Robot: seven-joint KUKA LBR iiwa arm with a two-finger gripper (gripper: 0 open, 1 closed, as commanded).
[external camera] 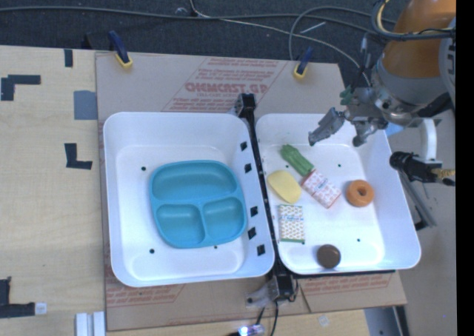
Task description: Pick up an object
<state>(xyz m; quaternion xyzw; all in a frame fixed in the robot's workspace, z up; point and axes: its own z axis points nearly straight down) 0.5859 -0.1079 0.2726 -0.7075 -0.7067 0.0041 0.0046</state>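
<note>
Camera view shows you the gripper (344, 129) poised above the far end of the right bin (392, 201), its two fingers spread apart with nothing between them, while the candidates lie below: a green piece (297, 158), a yellow lump (284, 186), a red-and-white packet (321, 189), an orange ring (360, 193), a green-patterned packet (291, 223) and a brown ball (329, 255). The green piece, yellow lump and red-and-white packet crowd together, so a descent there could straddle two items or shove one aside. The flat packets look likely to slip out.
</note>
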